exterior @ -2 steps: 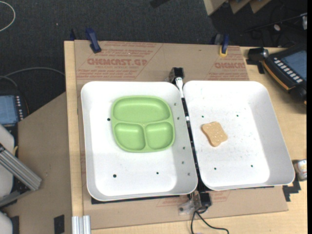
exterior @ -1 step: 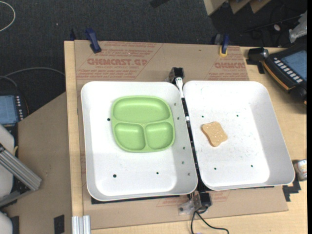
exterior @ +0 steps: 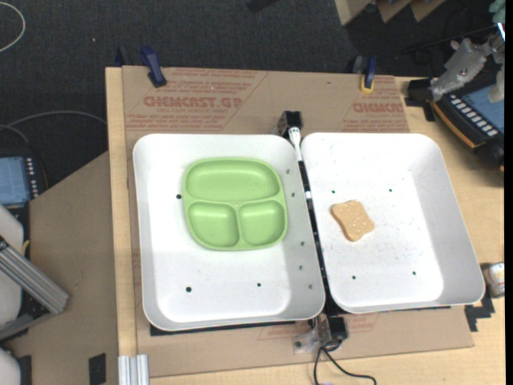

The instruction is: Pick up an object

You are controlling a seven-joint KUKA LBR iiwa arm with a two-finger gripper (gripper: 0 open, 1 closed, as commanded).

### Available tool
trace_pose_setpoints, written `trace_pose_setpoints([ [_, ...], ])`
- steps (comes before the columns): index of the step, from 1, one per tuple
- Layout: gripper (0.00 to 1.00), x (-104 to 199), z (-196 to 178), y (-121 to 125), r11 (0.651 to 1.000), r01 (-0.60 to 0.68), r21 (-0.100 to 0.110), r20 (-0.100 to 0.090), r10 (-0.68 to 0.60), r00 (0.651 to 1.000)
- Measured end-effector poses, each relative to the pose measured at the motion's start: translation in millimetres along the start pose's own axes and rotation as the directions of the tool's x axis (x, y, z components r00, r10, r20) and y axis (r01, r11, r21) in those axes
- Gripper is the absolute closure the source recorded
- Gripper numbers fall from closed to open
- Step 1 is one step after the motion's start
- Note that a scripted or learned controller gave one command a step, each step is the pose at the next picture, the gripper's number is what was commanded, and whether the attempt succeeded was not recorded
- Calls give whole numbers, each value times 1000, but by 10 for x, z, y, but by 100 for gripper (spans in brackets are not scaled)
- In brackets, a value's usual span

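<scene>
**Gripper parked wide, toast alone in the right bin**

We open at the far upper right, where the gripper [exterior: 470,58] sits as a pale grey cluster of metal off beyond the bins. It is small and cluttered at this slant, so I cannot tell whether it is released or clenched. Nothing can be seen held in it.

Down and to the left of it, well apart, lies the toast slice [exterior: 353,220]. It is tan, roughly square with rounded corners, and it lies flat on the floor of the right bin [exterior: 417,175]. It sits left of that bin's centre, near the seam between the two bins but not touching the wall. Dark specks are scattered on the white floor around the toast, mostly to its right and above it.

Left of the toast, across the seam, is the left bin [exterior: 216,291], which holds a green divided plate [exterior: 236,203]. The plate is right way up, with one long compartment at the far side and two smaller ones nearer the camera.

Above the toast, a black clip [exterior: 291,122] sits at the top of the seam. Below the toast, at the bottom of the seam, a dark cable [exterior: 341,363] trails off.

Both bins rest on a brown board [exterior: 192,100] with red lettering, which lies on the table. A blue clamp [exterior: 152,66] grips the board far up and left of the toast, and a yellow-and-blue clamp [exterior: 368,77] grips it straight above the toast.
</scene>
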State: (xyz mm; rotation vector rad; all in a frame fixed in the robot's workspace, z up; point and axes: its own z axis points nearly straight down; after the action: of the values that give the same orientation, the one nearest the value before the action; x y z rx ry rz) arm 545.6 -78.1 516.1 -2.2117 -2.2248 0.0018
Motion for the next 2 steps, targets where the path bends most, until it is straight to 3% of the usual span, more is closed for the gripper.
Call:
trace_pose_setpoints([
  [1, 0, 464, 89, -495, 1000, 0, -1, 0, 0, 1000],
  [2, 0, 814, -211, -661, 1000, -1, -11, 1, 1, 1000],
])
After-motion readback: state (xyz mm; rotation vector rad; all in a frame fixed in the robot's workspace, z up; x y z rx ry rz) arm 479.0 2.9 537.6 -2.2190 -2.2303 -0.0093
